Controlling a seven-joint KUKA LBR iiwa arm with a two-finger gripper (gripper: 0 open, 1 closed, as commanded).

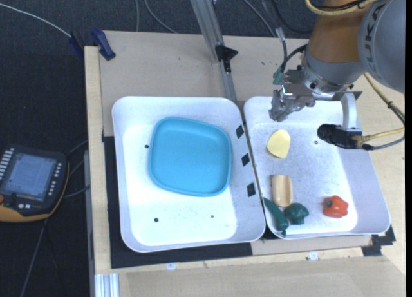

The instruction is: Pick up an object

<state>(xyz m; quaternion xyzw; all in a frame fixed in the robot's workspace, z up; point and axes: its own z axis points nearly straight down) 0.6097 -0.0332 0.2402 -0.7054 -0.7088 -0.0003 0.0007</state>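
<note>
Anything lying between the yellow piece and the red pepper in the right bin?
No. In the camera view, the stretch from the yellow piece to the red pepper is bare white bin floor; the tan cylinder lies off that line.

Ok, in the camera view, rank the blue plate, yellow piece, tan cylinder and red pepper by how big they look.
Largest to smallest:
1. blue plate, by far
2. tan cylinder and yellow piece, too alike to rank
3. red pepper, only slightly smaller
</note>
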